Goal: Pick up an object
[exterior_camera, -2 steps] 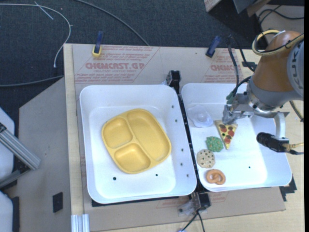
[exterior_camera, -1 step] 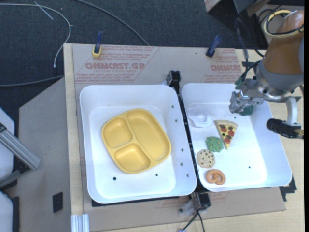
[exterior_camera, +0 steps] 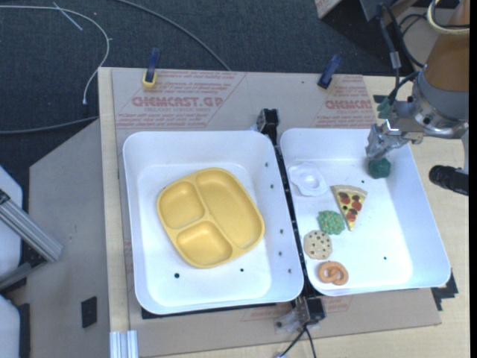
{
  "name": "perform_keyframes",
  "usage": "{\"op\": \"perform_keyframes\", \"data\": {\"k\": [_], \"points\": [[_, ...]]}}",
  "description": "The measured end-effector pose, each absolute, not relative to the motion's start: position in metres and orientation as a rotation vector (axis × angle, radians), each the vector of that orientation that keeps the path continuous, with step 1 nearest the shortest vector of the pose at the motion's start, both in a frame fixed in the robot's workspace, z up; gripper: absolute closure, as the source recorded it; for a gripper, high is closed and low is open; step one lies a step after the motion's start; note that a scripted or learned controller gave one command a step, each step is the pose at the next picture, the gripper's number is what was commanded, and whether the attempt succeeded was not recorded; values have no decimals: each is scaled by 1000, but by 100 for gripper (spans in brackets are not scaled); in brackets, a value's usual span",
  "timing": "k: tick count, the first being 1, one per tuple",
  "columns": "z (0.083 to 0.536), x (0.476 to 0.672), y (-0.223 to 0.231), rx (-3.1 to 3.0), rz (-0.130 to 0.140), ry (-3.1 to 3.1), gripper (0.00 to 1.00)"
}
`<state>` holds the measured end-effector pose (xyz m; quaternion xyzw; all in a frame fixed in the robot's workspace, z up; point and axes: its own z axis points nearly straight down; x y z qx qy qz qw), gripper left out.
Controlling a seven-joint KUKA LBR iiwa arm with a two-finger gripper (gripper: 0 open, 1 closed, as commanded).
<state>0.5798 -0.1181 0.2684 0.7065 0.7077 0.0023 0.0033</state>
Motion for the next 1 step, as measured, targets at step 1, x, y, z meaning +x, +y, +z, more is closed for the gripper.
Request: {"op": "perform_keyframes", "data": {"k": [1], "points": [[259,566,-74,2220,-1,2228,100]]}}
